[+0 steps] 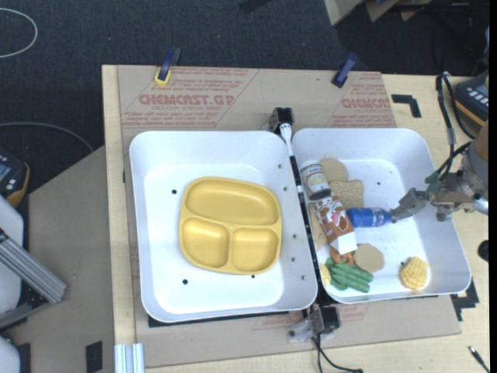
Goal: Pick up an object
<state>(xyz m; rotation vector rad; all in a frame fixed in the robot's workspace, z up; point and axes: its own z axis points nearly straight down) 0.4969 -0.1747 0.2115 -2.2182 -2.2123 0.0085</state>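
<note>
From the camera view you can read "CHEMCAST GP" printed in red on the brown desk (233, 92). You see two white bins: the left bin (147, 208) carries one yellow three-compartment tray (230, 225). In the right bin (404, 150), one blue bottle (366, 217) lies just beside the gripper (405, 207); whether its fingers are apart, you cannot tell.

yellow tray (230, 224) in a white bin (147, 208), blue bottle (365, 217), green beans (347, 275), yellow corn (414, 273), tan table (233, 92) with red lettering
</note>
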